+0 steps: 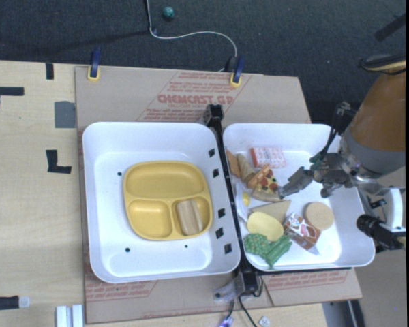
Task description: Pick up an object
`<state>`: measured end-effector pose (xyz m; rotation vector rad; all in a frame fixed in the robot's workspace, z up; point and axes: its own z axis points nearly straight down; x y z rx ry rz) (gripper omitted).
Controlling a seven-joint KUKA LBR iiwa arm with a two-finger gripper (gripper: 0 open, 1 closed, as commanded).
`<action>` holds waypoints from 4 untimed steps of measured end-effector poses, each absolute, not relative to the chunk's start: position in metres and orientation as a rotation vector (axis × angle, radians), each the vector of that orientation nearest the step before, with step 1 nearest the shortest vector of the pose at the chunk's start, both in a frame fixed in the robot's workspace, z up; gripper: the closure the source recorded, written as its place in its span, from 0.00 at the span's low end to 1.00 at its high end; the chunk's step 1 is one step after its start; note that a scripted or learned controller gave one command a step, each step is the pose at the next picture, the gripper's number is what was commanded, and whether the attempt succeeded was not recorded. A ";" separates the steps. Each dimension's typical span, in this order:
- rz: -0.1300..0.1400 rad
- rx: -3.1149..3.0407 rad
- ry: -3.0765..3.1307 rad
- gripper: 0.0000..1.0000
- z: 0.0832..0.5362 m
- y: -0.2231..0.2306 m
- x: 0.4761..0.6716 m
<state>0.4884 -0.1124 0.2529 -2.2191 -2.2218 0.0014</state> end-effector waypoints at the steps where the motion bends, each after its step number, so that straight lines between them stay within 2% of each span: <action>1: -0.003 -2.220 -2.228 0.00 0.201 -0.083 0.573; 2: 0.000 -2.220 -2.227 0.00 0.136 -0.096 0.620; 3: 0.003 -2.223 -2.224 0.00 0.084 -0.111 0.624; 4: 0.080 -2.195 -2.159 0.00 0.077 -0.106 0.653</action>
